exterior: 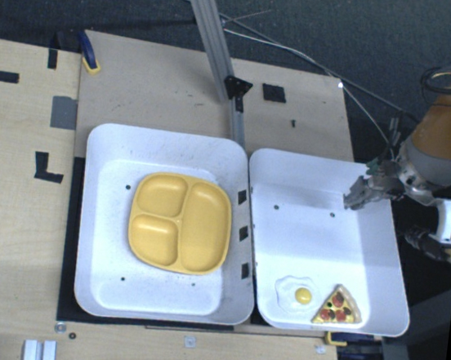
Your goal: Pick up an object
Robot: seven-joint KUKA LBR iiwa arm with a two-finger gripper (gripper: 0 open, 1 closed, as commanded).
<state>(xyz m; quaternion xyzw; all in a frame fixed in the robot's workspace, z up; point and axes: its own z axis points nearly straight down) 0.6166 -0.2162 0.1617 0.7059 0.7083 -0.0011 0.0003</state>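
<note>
Nearest the camera, along the front wall of the right bin [379, 261], lie two small toy foods: a fried egg [295, 293] and, just beside it toward the corner, a pizza slice [339, 306]. They lie flat, close together but apparently not touching, and either could serve as the thing to pick up. Tucked against the front wall, they likely leave little room for a finger on that side, so a grasp from above and from the open floor looks the better bet.

In the left bin [99, 200], a yellow divided plate [180, 223] rests flat near the middle, with nothing in its three compartments. It is broad and shallow, which probably makes it awkward for a narrow two-finger grip.

Farther back, the tool [359, 194] hangs over the far right part of the right bin, well apart from the egg and the pizza. It carries nothing visible. Whether its fingers are apart or together I cannot tell; they are too small and dark here.

Beyond the bins, the worktop [156, 84] carries a metal post [215, 42] and some dark tape marks.
</note>
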